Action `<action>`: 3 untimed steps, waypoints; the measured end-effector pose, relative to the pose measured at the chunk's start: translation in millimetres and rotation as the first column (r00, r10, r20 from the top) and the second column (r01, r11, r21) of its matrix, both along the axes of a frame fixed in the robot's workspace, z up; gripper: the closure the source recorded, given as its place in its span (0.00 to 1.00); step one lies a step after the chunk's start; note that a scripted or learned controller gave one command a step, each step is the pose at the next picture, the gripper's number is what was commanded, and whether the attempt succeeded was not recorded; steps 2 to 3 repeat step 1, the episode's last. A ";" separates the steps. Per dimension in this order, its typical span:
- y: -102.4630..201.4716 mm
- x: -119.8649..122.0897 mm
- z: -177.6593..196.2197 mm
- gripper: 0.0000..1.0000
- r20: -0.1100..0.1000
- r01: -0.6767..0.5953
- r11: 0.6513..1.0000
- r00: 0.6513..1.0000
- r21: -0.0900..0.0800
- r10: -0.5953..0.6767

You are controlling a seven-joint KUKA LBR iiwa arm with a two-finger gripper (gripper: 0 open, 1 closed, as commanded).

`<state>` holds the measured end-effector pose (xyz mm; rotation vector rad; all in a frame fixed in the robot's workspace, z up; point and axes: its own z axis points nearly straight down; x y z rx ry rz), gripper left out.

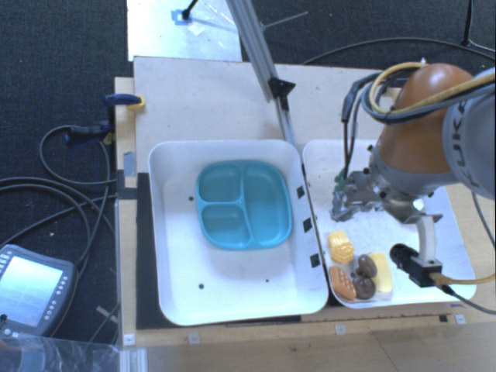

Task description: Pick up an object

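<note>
Camera view, near: pendant (27,285) on dark carpet (54,53), left.
Right bin (457,266): food pieces (358,270) clustered at near edge.
Gripper (350,201): above them, grip state unclear.
Left bin (174,239): teal tray (242,204).
Far: pale bench (201,91).

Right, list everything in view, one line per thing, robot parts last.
Left bin: one, white, left on the bench.
Right bin: one, white, beside it.
Divided plate: one, teal, three compartments, in the left bin.
Toy food pieces: about five, yellow, orange, brown and cream, near corner of the right bin.
Pendant: one, grey with a lit screen, floor at lower left.
Cables: several, black, floor at left.
Arm: one, grey and orange, over the right bin.
Tool: one, dark metal, above the food pieces.
</note>
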<state>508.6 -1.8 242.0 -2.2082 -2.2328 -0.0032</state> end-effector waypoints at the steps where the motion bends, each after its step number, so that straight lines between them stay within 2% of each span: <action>1: 58.3 -0.2 3.8 1.00 0.001 -0.001 1.000 1.000 0.000 0.001; 3: 58.3 -0.2 3.8 1.00 0.001 -0.001 1.000 1.000 0.000 0.001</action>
